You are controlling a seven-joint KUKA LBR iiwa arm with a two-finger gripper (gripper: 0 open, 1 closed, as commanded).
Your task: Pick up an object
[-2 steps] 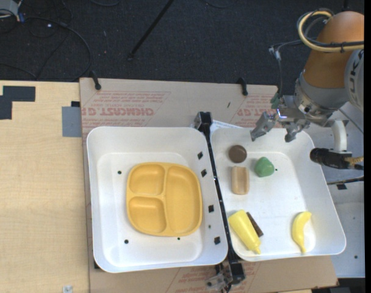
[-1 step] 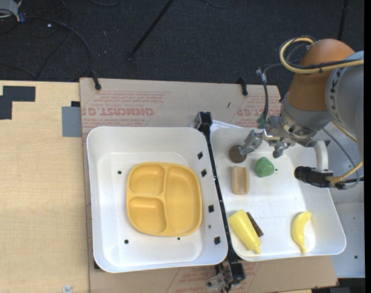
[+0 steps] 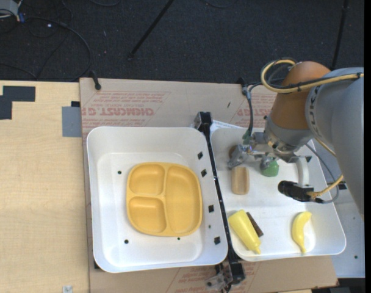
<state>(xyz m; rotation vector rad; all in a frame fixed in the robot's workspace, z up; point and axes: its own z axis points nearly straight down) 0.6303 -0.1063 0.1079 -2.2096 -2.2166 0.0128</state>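
My gripper [image 3: 244,155] hangs low over the back of the right bin [image 3: 332,240], with the grey arm and its orange band reaching in from the right. A tan block [image 3: 239,180] lies just in front of the gripper, close to it. Beside the gripper on the right sits a small green object [image 3: 270,167], partly hidden by the wrist. Nearer the front lie a yellow bottle-shaped object [image 3: 243,230], a thin brown piece [image 3: 254,224] against it, and a yellow banana [image 3: 301,229].
The left bin [image 3: 106,145] holds a yellow divided plate [image 3: 164,198]. A black divider rail [image 3: 210,176] runs between the two bins. Bare white floor shows in the right bin between the tan block and the banana.
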